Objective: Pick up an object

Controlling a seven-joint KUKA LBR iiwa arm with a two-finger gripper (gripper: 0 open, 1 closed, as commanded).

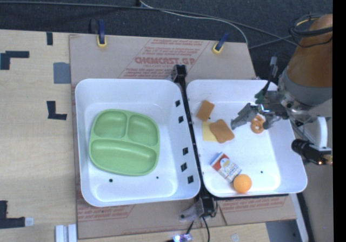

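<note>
The pick looks close to done: a small orange-and-white pretzel-like piece (258, 123) sits clamped between the fingers of the two-finger gripper (256, 118), over the shallow white right-hand bin (292, 181); whether it is lifted clear of the floor I cannot tell. The grey arm with its orange band (311, 67) leans in over the bin's right rim.

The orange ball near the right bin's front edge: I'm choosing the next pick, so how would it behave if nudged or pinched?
The orange ball looks round and smooth, so a nudge would probably roll it. It sits beside the small carton, which might stop it. Its curved surface could slip from a pinch.
</note>
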